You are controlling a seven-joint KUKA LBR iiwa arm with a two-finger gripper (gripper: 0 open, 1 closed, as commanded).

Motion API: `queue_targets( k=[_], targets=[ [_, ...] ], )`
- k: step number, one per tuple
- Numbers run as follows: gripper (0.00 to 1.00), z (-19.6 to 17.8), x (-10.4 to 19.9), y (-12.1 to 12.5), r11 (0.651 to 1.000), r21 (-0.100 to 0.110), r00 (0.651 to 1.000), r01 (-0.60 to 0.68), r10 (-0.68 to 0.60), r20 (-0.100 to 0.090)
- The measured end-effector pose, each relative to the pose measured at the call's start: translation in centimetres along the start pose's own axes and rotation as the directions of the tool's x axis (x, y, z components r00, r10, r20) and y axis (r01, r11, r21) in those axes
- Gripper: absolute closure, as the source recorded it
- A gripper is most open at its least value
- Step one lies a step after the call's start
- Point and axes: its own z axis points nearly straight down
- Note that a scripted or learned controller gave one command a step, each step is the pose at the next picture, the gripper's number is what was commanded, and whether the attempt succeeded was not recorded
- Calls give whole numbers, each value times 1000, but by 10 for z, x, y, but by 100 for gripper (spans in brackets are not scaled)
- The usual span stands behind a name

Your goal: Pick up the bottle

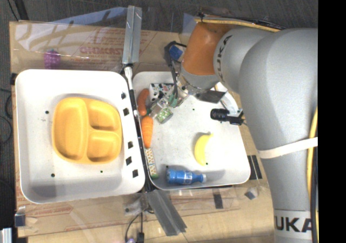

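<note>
The bottle [185,176] is blue with a lighter cap end and lies on its side along the front wall of the right bin [238,144]. My gripper [164,109] is low in the bin's back left corner, well away from the bottle and beside a carrot [146,131]. The grey arm with its orange band [201,53] covers the back of that bin.
A banana [202,148] lies mid-bin, just behind the bottle. A second reddish-orange piece [142,101] rests against the left wall behind the carrot. A thin patterned item [151,162] lies along that wall. The left bin [32,182] holds a yellow divided plate [86,128].
</note>
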Motion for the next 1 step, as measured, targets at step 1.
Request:
queue_targets(
  k=[1],
  targets=[
    [100, -105, 86, 52, 992, -37, 993, 118, -117, 33]
  ],
)
